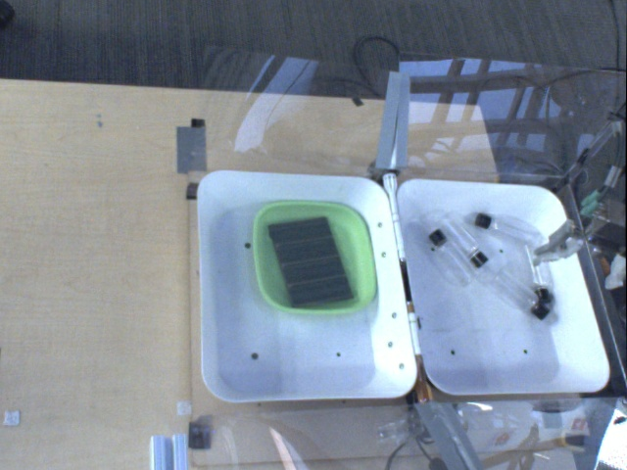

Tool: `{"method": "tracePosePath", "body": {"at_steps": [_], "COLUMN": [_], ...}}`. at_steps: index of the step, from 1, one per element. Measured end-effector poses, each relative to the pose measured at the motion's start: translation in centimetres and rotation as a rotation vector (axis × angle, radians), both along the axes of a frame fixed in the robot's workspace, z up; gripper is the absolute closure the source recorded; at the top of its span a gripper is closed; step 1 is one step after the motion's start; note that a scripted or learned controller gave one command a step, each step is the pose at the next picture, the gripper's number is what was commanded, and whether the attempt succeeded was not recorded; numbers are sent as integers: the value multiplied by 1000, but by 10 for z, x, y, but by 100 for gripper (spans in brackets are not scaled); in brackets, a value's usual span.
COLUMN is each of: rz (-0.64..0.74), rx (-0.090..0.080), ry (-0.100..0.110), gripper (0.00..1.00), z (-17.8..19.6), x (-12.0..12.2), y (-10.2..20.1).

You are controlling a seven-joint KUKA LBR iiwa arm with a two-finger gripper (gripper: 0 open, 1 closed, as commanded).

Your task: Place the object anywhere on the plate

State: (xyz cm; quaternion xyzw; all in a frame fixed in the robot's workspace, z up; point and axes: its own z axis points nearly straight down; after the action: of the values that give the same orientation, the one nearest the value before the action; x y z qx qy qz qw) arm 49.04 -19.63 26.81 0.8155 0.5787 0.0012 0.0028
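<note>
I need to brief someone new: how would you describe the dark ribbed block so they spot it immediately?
Start at the left white bin. A green square plate sits in its upper middle, and the dark ribbed block lies on it. It is one large grey slab, unlike the small clear, black-capped pieces in the right bin.

Bright even overhead light, pale glare streaks across bench (98, 262), soft focus, faint shadows inside bins (225, 360)

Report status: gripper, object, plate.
Dark grooved block lies flat on green plate, left bin. Clear black-capped pieces scattered in right bin. Nothing atop the block.
</note>
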Motion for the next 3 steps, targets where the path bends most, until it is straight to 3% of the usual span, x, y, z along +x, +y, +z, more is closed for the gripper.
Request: {"method": "tracePosePath", "body": {"at_steps": [2, 3], "rz": [-105, -75], "rx": [-1, 1], "ry": [-5, 0], "gripper": [0, 0], "z": [100, 74], "x": [-2, -2], "y": [3, -2]}}
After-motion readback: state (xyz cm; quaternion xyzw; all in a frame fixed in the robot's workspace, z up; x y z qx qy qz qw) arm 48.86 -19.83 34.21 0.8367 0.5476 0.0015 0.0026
